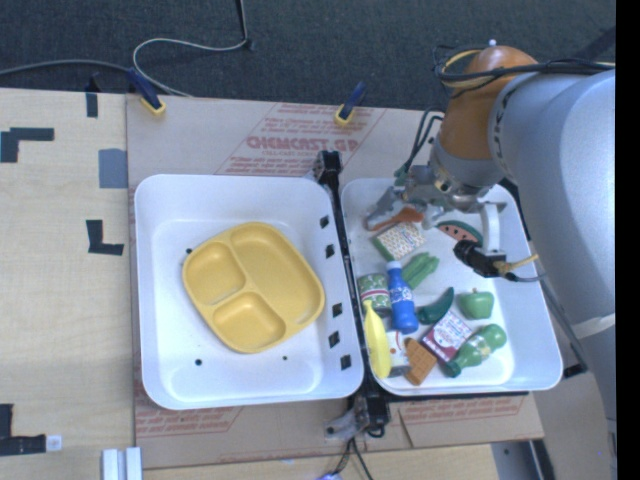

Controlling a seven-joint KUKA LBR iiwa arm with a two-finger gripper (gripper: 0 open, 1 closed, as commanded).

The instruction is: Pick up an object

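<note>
The arm (560,168) is running off the right edge, its base out of sight. Its wrist is covering the back corner of the right bin (545,363). The gripper (395,211) is showing blurred; finger position cannot be judged. A watermelon slice (462,234) is lying partly under the wrist hardware. A waffle piece (420,360) is sitting partly beneath a small packet (448,335), whose label is too small to read. Cables (190,53) are exiting past the top edge.
</note>
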